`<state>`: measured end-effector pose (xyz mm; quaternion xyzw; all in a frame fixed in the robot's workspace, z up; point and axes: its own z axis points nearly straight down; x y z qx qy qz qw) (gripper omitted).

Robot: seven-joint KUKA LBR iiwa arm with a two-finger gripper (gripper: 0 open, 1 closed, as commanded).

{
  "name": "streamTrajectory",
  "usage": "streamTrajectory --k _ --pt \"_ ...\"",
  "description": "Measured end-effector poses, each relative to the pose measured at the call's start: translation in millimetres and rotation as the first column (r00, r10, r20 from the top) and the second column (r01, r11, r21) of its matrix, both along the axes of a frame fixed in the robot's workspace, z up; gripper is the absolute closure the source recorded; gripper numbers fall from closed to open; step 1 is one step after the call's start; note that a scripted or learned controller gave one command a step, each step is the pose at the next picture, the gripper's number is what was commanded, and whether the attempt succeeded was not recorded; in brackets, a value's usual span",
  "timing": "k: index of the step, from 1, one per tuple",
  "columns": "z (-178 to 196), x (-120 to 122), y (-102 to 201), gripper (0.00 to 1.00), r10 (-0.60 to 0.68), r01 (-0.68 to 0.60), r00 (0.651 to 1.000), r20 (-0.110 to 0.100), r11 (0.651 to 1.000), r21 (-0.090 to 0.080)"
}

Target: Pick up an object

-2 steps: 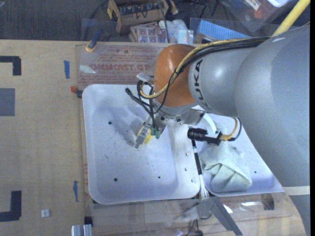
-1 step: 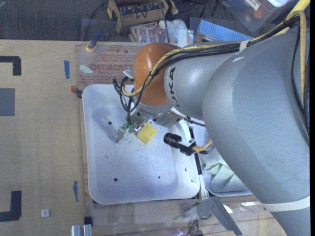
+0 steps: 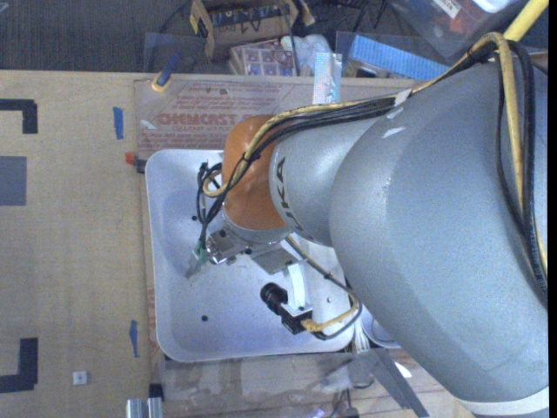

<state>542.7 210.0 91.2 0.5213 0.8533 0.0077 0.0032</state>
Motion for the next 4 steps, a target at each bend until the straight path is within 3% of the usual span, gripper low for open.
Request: streamTrajectory --k 1,2,3,4 --pt "2 -9 -30 0.0 0.15 -0.15 0.989 -0.002 0.989 0.013" --pt "12 -6 -35 1.0 0.142 -0.142 0.99 0.004 0.99 0.004" --pt "1 33 -34 1.0 0.433 -0.433 0.901 -0.004 0.901 -0.009" --pt "1 66 6 1.0 0.547 -0.547 0.837 0.003 0.837 -0.017"
